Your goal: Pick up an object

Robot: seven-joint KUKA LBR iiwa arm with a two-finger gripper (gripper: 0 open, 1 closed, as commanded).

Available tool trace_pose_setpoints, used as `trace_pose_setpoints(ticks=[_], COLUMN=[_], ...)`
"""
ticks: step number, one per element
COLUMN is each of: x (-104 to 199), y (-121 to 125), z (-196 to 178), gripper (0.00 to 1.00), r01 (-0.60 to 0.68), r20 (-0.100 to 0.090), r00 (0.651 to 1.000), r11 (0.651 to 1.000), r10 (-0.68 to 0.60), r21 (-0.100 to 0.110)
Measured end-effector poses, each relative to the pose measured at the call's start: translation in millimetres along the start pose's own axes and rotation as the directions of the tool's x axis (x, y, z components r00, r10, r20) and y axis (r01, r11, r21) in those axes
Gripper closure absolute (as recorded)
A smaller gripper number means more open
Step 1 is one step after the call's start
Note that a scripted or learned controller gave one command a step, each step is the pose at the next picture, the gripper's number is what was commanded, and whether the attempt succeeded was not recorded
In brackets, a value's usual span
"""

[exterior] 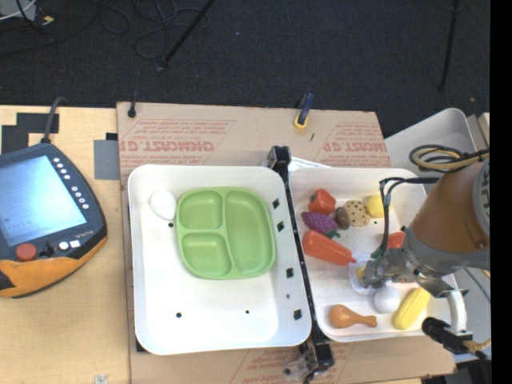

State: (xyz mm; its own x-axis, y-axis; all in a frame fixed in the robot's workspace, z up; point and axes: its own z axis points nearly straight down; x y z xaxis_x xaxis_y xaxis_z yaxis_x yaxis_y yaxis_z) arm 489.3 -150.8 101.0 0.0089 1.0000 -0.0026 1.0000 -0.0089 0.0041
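Reaching down into right bin (320, 314), gripper (374, 274) near white egg (386, 299) and toy carrot (326, 248). Jaws: cannot tell. Grab step; next, close on one toy, lift.

tray (226, 234) in left bin (152, 310) | carrot (326, 249) in right bin (340, 326)

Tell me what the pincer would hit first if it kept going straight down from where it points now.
Probably the white egg just under the pincer in the right bin, or the bin floor beside it. Depth is hard to judge from this slanted view.
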Motion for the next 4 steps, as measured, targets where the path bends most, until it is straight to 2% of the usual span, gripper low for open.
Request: trace_pose_setpoints(ticks=[1,2,3,4], x=[-1,-10,-11,35], y=[-9,-2,-1,26], z=[-47,-95,-128,-116], gripper=[1.00,1.00,1.00,1.00], r01=[0.001,0.010,0.009,0.014], r20=[-0.003,-0.002,-0.002,-0.005], r00=[1.000,1.000,1.000,1.000], r11=[1.000,1.000,1.000,1.000], r10=[-0.001,-0.010,-0.009,-0.014], r21=[0.004,0.002,0.003,0.006])
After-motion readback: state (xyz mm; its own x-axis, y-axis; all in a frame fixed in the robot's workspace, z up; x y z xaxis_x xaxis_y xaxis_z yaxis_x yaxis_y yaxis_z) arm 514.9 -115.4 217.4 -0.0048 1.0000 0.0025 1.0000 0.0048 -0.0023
